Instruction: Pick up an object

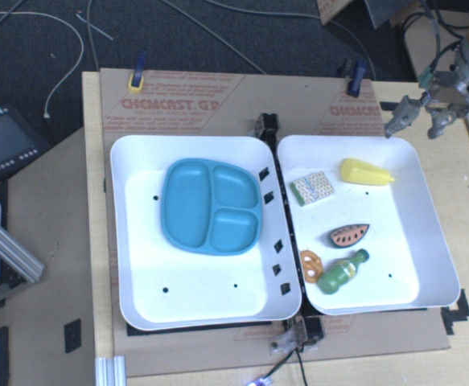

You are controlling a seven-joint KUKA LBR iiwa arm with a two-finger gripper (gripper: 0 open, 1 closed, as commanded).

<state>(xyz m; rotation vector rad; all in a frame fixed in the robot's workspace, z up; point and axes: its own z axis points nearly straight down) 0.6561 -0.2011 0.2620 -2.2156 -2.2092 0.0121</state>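
Green bottle (pixel 343 270) lying at right bin's (pixel 427 215) near edge, untouched; gripper (pixel 417 121) hovering spread apart beyond far-right corner, carrying nothing.

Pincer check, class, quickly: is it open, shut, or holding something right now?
Pincer: open, holding nothing, above the top right corner of the right bin.

Gripper (pixel 417 122) hovering open beyond the right bin (pixel 427 240), yellow corn (pixel 366 172) lying nearest, blue plate (pixel 211 206) sitting leftward.
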